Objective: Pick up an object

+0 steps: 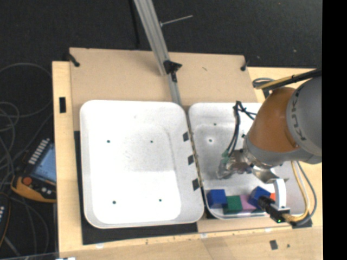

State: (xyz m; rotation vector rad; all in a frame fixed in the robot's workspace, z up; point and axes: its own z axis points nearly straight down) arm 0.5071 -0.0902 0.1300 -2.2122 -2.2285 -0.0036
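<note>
Several small blocks lie along the front edge of the right bin (pixel 209 121): a blue block (pixel 216 197), a green block (pixel 233 203), a purple piece (pixel 248 201) and another blue block (pixel 261 193) with an orange bit beside it. My gripper (pixel 227 167) hangs low over the middle of the right bin, just behind the blue and green blocks. The orange-banded wrist (pixel 271 126) covers much of the bin's right side. Nothing shows between the fingers.
The left bin (pixel 133 161) sits beside the right one, with black clips (pixel 191 158) along the shared rim. A slanted metal rail (pixel 157 42) reaches in from the back. Cables (pixel 237 126) trail from the wrist, and a pendant (pixel 38 169) lies off the bench's left.
</note>
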